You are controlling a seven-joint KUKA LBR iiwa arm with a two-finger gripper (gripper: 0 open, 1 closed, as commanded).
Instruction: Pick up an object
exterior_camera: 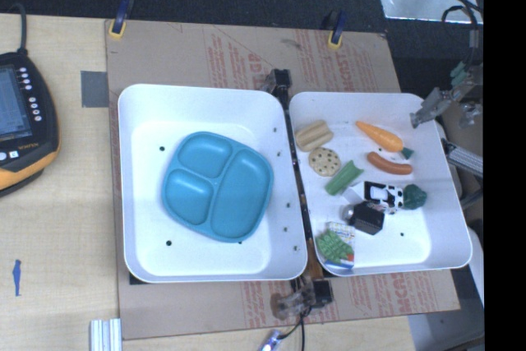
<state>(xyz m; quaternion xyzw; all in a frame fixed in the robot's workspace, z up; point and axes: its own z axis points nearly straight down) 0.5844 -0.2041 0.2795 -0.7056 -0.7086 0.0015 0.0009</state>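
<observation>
From above, the gripper (429, 113) sits at the right edge of the frame, just over the upper right rim of the right bin (444, 252); whether it is wide or narrow cannot be told here. Nothing is seen in its grasp. Down and left of it, inside that bin, lie the carrot (380, 136) nearest, then the sausage (389, 165), the bread roll (313, 135), cookie (325, 161) and green pod (343, 177). Lower centre, the black-and-white toy (383, 195) touches a broccoli piece (413, 196). The left bin (144, 259) holds a blue divided plate (218, 186).
</observation>
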